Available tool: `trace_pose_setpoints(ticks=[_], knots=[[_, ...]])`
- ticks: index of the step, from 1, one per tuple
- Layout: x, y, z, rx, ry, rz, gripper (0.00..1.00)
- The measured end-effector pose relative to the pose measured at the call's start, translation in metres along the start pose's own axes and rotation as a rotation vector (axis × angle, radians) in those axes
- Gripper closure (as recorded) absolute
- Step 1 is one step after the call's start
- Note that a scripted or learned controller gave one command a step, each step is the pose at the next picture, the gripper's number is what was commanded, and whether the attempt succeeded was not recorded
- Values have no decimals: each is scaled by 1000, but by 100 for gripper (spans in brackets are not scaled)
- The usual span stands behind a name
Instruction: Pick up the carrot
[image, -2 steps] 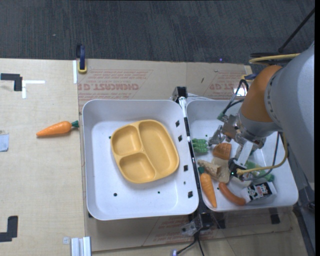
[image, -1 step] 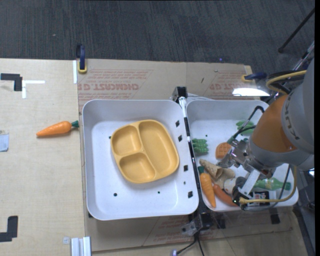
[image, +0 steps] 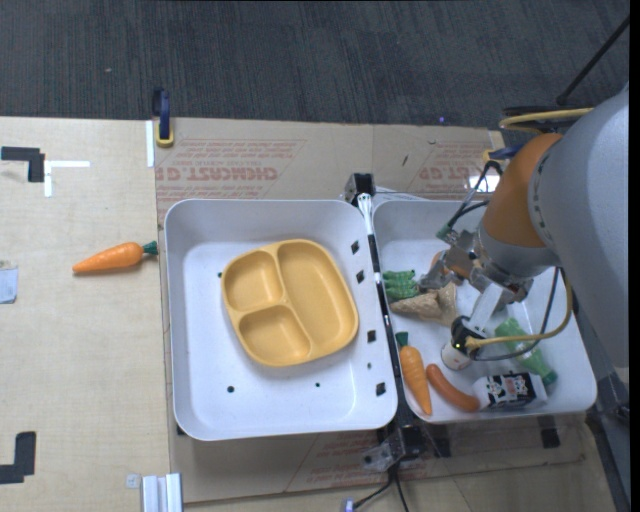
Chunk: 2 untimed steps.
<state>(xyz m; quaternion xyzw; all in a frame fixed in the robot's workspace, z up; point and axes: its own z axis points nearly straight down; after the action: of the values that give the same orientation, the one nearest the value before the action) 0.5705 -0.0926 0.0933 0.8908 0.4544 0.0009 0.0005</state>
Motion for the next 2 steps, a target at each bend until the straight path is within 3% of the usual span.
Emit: trace_pose_setpoints(ticks=[1, 2], knots=[[36, 47, -98, 3, -4, 131, 0], [15, 61, -55, 6, -4, -223, 0]])
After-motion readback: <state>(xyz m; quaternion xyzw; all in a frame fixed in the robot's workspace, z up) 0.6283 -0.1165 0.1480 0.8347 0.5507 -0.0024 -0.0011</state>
